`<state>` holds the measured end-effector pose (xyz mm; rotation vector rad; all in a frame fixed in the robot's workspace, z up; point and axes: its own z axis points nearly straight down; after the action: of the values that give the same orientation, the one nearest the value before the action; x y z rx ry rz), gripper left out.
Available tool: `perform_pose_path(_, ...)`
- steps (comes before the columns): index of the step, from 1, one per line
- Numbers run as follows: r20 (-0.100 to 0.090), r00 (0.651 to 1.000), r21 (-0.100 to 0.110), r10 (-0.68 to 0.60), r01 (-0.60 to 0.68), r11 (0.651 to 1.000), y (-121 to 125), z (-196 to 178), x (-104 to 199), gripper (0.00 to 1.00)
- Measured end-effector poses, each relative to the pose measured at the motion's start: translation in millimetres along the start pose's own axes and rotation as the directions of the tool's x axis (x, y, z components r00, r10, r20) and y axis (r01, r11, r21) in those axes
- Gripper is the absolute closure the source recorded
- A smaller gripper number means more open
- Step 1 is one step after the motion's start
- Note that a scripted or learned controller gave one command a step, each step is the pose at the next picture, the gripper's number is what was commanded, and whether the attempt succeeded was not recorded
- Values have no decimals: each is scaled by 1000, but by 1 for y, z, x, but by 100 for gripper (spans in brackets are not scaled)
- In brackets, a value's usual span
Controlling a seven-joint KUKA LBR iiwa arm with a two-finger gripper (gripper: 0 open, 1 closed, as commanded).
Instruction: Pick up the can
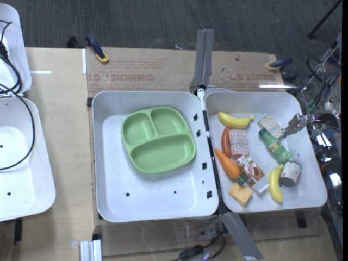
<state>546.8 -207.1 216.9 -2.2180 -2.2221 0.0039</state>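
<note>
Hand (296, 125) hovering low over the right bin (321, 197), reaching in from its right rim, metal tips just beside a small checkered packet (270, 125) and the top of a green bottle (275, 145). Hard to tell whether spread or pressed together; nothing visibly between the tips. Can (290, 173) lying on its side, nearer the camera than the hand, past the far end of the green bottle and touching or almost touching a banana (275, 184) on the side away from the arm. To do the step well: shifting toward the camera first, clear of the bottle, then centring over the can's round body. Worth turning the wrist so the 2 tips close across the can's width, not along its length, since a can on its side probably rolls. Worth keeping the tip on the banana side from landing on the fruit. Slow descent, firm squeeze, straight lift.
</note>
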Motion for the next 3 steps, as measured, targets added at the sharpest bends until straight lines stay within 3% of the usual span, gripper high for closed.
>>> perform_pose_path(1, -10, 999, 4, -38, 38, 999, -42, 105, -10, 0)
perform_pose_path(2, -10, 999, -12, -52, 52, 999, -63, 122, -5, 0)
perform_pose_path(3, -1, 999, -19, -48, 48, 999, -61, 111, -8, 100)
